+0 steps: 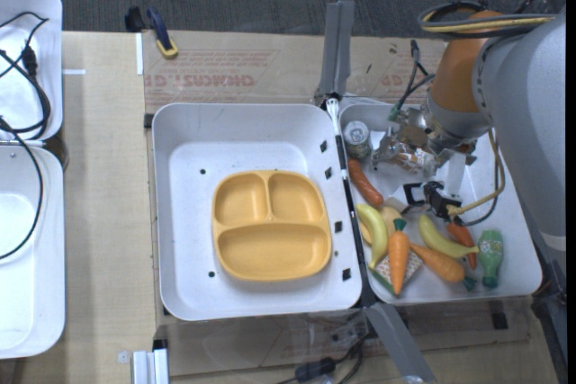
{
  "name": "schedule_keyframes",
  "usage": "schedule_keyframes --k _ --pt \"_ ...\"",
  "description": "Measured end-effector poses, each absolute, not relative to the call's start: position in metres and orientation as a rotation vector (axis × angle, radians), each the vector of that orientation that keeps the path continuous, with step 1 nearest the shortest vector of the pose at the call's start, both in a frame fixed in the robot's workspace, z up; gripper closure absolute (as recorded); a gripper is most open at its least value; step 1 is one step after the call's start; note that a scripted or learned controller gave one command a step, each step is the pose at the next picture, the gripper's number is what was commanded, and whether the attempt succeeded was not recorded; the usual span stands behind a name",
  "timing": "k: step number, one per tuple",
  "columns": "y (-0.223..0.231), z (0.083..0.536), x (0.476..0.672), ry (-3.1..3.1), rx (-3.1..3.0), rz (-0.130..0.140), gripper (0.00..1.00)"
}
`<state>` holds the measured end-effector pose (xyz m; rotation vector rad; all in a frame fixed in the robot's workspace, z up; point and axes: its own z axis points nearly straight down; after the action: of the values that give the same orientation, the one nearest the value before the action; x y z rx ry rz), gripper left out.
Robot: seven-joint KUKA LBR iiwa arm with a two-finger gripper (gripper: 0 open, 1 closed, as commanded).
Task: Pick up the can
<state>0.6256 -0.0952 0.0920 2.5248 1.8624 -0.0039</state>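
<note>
Dark grey carpet runs along the top, and below it lies a pale wooden bench [99,193] covered partly by flattened brown cardboard [234,72]. Two shallow white bins sit side by side on it.

Seen from above at a slant, the left bin [180,193] holds a yellow divided plate [270,225] with three compartments, lying flat near the middle. The right bin [517,229] is crowded with toy food: two carrots [398,258], two yellow bananas [373,231], a reddish sausage [364,183] and a small green bottle [490,256] near the lower right corner.

The can [357,136], silver-topped and standing upright, sits in the upper left corner of the right bin, close to the wall shared with the left bin.

The grey arm [531,103] with its orange band enters from the right. Its gripper [405,153] hangs low over the right bin, just beside the can on its right. Whether its fingers are spread or pressed together cannot be made out, and nothing is visibly held.

A blue and yellow clamp [160,33] lies at the bench's far edge.
</note>
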Motion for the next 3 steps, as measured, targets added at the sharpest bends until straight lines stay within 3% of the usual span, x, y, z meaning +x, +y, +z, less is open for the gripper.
schedule_keyframes --k 1,2,3 --pt "-0.168 0.090 0.592 1.787 2.586 -0.006 0.00" --pt "-0.195 0.085 0.640 1.766 2.650 -0.054 0.00" --pt "-0.171 0.087 0.642 1.348 2.884 -0.099 0.00"
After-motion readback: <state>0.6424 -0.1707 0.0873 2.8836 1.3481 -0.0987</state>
